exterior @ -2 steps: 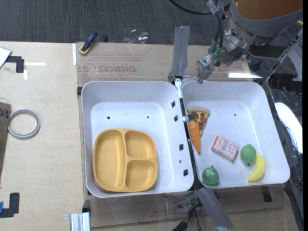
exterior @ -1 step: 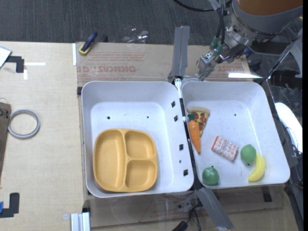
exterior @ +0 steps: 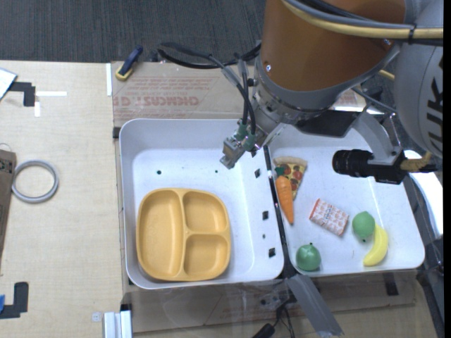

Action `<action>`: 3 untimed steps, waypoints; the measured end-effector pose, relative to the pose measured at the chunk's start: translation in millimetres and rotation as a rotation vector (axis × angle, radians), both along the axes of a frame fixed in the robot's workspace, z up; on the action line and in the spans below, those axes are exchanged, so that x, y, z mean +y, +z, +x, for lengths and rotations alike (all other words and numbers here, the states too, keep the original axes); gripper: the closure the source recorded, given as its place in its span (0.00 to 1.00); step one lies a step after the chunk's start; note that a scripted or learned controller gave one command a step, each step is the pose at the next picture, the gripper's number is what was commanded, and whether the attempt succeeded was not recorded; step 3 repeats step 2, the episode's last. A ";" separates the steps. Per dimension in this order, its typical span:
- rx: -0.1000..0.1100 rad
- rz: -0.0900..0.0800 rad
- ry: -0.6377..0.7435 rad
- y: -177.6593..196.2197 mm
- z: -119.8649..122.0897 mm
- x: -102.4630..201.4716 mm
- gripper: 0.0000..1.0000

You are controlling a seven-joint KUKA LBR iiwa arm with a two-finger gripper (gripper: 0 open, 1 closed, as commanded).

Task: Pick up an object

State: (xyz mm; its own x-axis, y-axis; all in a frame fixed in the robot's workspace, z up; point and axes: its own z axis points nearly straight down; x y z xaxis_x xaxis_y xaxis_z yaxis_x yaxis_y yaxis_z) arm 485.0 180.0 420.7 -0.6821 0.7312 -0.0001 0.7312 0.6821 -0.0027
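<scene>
My gripper [exterior: 236, 150] hangs over the back right part of the left bin [exterior: 176, 146], close to the divider between the bins, under the big orange and grey arm [exterior: 331, 41]. I see nothing held in it. In the right bin [exterior: 394, 263] lie a toy pizza slice [exterior: 292, 170], a carrot [exterior: 284, 198], a pink wafer packet [exterior: 329, 217], a green round fruit [exterior: 363, 224], a banana [exterior: 378, 247] and another green fruit [exterior: 308, 257]. The pizza slice and carrot are the things nearest the gripper, just to its right and lower.
A yellow divided plate [exterior: 184, 234] fills the front of the left bin. A black cylinder [exterior: 361, 163] on the arm juts over the right bin. A cardboard sheet [exterior: 176, 94] lies behind the bins and a tape roll [exterior: 32, 181] at far left.
</scene>
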 end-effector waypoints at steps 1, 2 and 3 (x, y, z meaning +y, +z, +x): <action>-0.001 -0.001 0.002 8.7 1.3 0.2 1.00; 0.003 0.000 0.243 -143.3 -7.7 35.3 1.00; 0.003 0.000 0.243 -143.3 -7.7 35.3 1.00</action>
